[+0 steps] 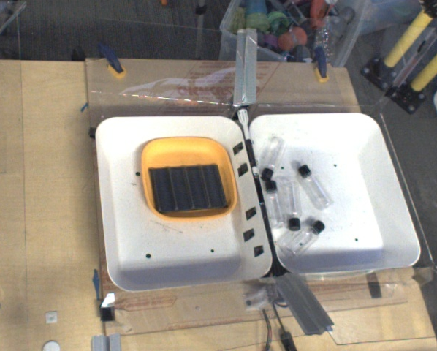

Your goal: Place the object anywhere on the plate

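Camera view, black ribbed object (187,189) on yellow plate (154,156)

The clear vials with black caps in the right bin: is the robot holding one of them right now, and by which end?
No. The vials all lie loose in the right bin; nothing grips them, and the yellow plate carries a black ribbed block.

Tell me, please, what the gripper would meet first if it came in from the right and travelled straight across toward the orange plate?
Travelling low, it would likely meet the right bin's rim first, then the black-capped vials, well before the plate. Higher up, the way looks free.
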Controlling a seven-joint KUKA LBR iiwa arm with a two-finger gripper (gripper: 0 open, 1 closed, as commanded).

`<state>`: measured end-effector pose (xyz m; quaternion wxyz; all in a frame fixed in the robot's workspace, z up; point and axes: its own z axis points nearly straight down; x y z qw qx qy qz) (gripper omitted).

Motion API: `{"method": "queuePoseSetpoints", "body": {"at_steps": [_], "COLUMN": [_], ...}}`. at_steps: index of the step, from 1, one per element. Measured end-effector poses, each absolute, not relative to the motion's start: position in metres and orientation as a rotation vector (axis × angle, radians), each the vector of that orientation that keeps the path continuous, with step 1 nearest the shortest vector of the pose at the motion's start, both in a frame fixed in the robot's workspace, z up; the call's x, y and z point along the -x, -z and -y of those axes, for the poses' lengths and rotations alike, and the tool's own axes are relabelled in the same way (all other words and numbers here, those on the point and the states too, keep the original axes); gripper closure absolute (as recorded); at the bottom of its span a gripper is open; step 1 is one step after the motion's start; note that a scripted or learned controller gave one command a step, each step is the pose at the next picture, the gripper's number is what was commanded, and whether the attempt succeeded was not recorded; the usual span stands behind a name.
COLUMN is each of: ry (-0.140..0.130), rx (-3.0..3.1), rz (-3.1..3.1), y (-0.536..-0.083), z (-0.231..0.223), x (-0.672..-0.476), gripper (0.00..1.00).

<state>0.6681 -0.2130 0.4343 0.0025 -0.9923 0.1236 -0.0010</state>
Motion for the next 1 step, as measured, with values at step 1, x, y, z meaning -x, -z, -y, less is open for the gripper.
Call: {"method": "queuePoseSetpoints", "body": {"at_steps": [1], "ry": [0.002], "rx": [3.121], "rz": [-0.305], "y": [-0.4340], "z": [0.2191], "x": [-0.6681], "gripper": [1.00]}}
